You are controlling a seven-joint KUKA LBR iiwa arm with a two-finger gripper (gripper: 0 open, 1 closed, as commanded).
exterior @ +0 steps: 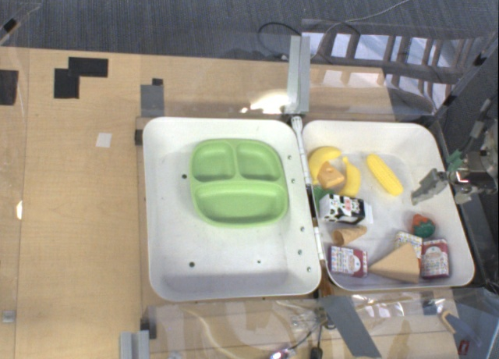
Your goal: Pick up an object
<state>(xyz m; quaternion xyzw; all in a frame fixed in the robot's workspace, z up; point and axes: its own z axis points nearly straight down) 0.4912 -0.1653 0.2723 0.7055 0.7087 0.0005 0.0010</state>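
Observation:
The right bin (366,127) holds several toy foods: a yellow banana (323,158), a yellow oblong piece (384,174), a black-and-white carton (343,209), a small cone (349,234), a tan cheese wedge (398,265), two red packets (348,261) (434,258), and a small red and green item (422,225). My gripper (431,185) hangs at that bin's right side, above and just right of the red and green item. It is apart from the yellow oblong piece, and I see nothing held in it.
The left bin (171,271) bears a green divided plate (238,181). A metal post (299,76) rises behind the ridge where the two bins meet. The arm (477,170) enters over the right bin's right rim. Cables lie along the front edge (300,334).

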